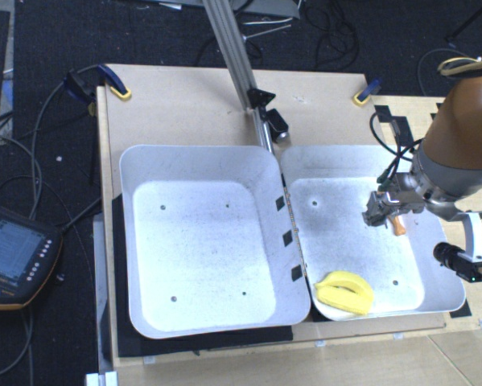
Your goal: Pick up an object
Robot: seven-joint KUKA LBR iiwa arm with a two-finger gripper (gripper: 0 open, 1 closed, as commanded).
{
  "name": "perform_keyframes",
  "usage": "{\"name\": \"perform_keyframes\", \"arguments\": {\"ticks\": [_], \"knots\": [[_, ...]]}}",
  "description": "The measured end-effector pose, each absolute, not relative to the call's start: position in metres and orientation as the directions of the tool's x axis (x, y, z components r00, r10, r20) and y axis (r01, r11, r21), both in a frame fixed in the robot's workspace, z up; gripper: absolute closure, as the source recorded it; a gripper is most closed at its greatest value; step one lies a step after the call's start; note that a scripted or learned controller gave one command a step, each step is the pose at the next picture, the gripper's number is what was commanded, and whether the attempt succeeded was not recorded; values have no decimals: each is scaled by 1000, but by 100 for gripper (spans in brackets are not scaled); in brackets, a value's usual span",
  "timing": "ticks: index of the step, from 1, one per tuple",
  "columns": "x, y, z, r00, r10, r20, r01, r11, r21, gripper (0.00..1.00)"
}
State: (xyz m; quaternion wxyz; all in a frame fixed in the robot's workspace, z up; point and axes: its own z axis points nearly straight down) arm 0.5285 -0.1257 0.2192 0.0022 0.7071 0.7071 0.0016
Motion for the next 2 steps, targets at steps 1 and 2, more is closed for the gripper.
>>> {"name": "perform_keyframes", "arguments": {"ticks": [1, 2], "knots": [[528, -133, 275, -1, 1000, 0, 1000, 1, 0, 100], [526, -90, 261, -3, 1000, 1, 1000, 3, -1, 100]]}}
